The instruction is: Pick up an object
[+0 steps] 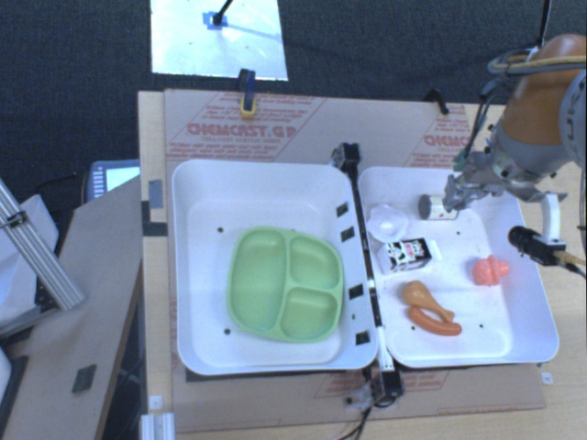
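end effector [456, 196] | over right bin [527, 337] | beside white cup [387, 220]

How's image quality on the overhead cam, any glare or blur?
Camera view: the reflective sheet at top is glary and washed out; both white bins are bright but keep detail; the gripper looks soft; the green tray and pink toy read clearly.

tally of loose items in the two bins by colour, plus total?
Green: 1, the divided green plastic tray, left bin
White: 1, the small white cup, right bin
Black-and-white: 1, the small printed carton
Pink: 1, the lumpy pink toy
Tan: 1, the toy drumstick
Orange-red: 1, the toy sausage
Total: 6
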Available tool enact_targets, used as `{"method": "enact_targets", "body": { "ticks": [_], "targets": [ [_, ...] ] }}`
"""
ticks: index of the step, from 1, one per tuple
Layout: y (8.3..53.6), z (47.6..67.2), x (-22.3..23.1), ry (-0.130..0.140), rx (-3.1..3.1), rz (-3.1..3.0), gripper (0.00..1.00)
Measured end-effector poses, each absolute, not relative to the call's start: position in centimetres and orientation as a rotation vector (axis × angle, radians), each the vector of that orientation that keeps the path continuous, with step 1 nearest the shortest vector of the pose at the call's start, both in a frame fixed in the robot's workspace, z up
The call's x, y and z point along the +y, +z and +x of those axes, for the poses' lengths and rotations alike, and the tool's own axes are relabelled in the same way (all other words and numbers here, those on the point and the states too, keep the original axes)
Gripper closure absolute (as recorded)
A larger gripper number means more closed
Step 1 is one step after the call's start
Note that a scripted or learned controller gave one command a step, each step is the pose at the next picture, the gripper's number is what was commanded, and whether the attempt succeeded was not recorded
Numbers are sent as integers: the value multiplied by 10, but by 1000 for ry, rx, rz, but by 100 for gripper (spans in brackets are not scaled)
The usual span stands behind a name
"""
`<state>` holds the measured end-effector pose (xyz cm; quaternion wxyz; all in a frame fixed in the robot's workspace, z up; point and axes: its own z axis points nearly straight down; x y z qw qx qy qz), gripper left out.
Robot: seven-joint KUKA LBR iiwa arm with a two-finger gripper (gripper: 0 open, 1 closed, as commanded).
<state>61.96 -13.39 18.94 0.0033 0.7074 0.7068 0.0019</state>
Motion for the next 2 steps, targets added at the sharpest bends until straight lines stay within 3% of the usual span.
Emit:
{"method": "enact_targets", "body": {
  "ticks": [1, 2],
  "targets": [
    [216, 621, -134, 4, 2222, 2214, 100],
    [209, 625, -78, 4, 2231, 2211, 100]
  ]
}}
